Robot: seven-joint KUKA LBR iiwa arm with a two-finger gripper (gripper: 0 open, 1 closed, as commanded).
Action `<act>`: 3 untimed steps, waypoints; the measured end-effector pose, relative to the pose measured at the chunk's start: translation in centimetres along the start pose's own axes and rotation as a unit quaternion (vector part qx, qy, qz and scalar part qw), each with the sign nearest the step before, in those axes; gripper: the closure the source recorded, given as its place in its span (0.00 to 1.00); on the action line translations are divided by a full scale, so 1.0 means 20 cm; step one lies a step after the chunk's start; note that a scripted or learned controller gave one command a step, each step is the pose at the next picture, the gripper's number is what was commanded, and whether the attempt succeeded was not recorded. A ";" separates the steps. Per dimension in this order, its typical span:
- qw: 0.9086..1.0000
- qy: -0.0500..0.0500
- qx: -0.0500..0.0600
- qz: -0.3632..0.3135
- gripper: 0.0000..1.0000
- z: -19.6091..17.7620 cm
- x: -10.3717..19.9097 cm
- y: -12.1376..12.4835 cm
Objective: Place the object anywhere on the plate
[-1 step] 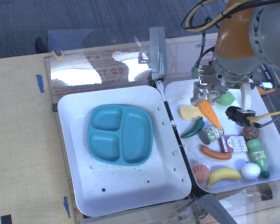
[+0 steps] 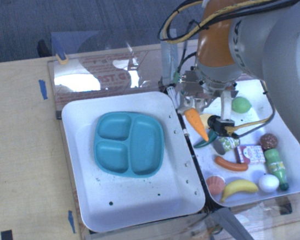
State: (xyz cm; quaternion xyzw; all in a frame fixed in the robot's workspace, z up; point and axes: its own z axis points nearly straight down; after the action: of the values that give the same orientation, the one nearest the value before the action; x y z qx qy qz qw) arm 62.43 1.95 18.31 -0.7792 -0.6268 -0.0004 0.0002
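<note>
Camera view: grey arm with the orange band comes in from the right, and the gripper [image 2: 192, 104] hangs over the seam between the two bins, at the far-left corner of the right shallow white bin [image 2: 286, 142]. Can't tell whether the gripper is open or closed: the wrist body covers that part from above. The orange tapered plastic carrot [image 2: 196, 125] has its thick end right at the gripper's underside and slants down toward the near side, with the thin end pointing into the right bin. It runs along the dividing rim. Whether it's clamped or just lying under the gripper, can't tell. The blue three-compartment plastic plate [image 2: 128, 144] sits in the middle of the left shallow white bin [image 2: 96, 207], well to the left of the gripper, apart from the carrot, with nothing on it. Other items are all in the right bin. The light green ball [image 2: 241, 104] is just right of the gripper. A small green-labelled can [image 2: 228, 143] is near the carrot's thin end, and the red-orange sausage [image 2: 231, 163] is just beyond that. The pink-and-white carton [image 2: 253, 154] is beside the sausage. The brown ball [image 2: 268, 141] and the green plastic bottle [image 2: 275, 165] sit toward the right wall. The yellow banana [image 2: 240, 188], the white egg [image 2: 268, 183] and the pink scallop shell [image 2: 215, 184] line the near edge, the farthest of the lot from the gripper.
</note>
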 end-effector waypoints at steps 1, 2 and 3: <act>0.986 0.000 0.000 0.167 1.00 0.00 0.24 -0.09; 0.986 -0.001 -0.001 0.168 0.00 0.00 0.23 -0.09; 0.986 0.000 -0.002 0.166 1.00 -0.05 0.24 -0.09</act>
State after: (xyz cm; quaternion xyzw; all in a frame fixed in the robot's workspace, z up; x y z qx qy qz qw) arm 61.79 6.97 19.40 -0.8726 -0.4885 -0.0014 -0.0015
